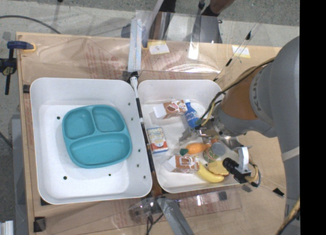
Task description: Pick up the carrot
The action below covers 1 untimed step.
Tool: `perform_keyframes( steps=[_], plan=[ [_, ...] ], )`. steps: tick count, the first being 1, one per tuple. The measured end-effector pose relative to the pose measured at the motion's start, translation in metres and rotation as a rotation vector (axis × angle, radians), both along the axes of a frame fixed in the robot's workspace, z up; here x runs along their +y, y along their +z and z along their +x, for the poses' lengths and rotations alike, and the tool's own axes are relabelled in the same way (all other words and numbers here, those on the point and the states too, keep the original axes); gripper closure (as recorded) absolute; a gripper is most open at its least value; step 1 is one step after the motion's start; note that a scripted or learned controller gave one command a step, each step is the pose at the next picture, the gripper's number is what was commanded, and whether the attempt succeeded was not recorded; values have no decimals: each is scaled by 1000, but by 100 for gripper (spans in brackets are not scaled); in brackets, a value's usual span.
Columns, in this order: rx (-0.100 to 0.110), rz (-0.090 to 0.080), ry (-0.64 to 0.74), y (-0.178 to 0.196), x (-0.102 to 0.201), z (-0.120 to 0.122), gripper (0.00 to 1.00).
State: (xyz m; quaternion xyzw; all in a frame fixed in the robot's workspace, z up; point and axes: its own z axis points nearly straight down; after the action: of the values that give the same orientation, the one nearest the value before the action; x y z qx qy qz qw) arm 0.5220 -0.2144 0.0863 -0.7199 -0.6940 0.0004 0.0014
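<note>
From where I'm standing the carrot [197, 148] is lying in the right bin [175, 87], near its front edge beside the banana [210, 174]. The gripper [191, 134] is right over it; can't tell its opening, so the pick looks undone

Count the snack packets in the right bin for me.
3. One packet lies near the bin's far side, one carton sits by the left wall, one packet lies near the front beside the carrot. The arm may hide more.
</note>
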Motion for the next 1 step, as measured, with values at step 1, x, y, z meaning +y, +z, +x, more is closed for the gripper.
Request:
perform_keyframes(
  steps=[1],
  plan=[
    [1,0,28,0,35,-11,0]
  ],
)
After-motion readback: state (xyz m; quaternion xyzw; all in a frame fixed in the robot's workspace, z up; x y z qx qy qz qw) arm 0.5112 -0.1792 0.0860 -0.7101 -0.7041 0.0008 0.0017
